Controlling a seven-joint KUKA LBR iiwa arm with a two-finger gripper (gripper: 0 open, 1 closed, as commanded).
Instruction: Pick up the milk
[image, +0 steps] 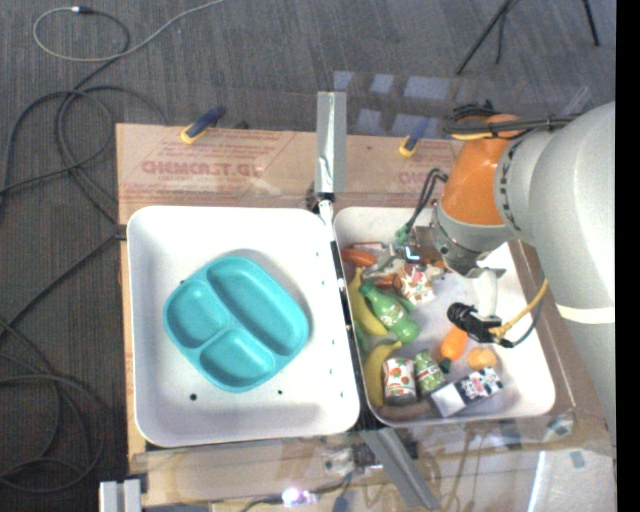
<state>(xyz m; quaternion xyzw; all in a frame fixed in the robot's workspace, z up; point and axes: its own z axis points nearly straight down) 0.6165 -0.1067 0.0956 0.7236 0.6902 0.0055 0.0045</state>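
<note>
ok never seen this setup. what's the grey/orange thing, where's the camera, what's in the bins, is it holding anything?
One camera, fixed above the bench and looking down at a slant. The big grey shape with the orange band is a robot arm reaching in from the right. Its claw hangs low over the right bin, near the far end of the clutter; I can't tell whether it grips anything.

The left bin holds a teal divided plate. The right bin holds toy groceries: a banana, a green bottle, small cartons, orange pieces, and a black-and-white cow-pattern carton at the near end, probably the milk it's meant to pick up. That carton lies apart from the claw.
</note>
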